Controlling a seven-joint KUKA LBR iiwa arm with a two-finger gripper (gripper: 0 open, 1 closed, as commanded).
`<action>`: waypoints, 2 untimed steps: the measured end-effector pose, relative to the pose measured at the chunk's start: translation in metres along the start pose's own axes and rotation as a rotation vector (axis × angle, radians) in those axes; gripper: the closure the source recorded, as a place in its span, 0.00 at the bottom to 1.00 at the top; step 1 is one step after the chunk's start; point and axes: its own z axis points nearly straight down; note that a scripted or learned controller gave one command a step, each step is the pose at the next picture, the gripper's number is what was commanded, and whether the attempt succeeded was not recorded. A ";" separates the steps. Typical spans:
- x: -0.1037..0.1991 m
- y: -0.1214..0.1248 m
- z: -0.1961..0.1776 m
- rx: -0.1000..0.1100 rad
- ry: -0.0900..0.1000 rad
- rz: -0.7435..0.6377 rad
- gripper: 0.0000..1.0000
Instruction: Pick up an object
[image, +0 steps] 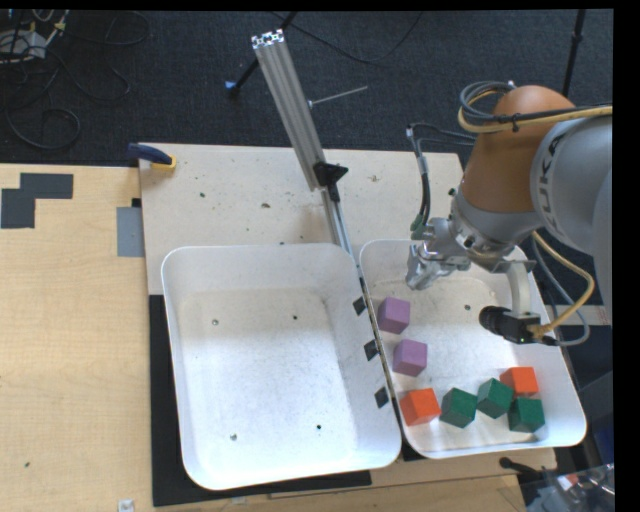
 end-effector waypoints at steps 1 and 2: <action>0.061 -0.004 -0.007 0.000 0.000 -0.001 1.00; 0.111 -0.024 -0.018 0.002 0.000 -0.001 1.00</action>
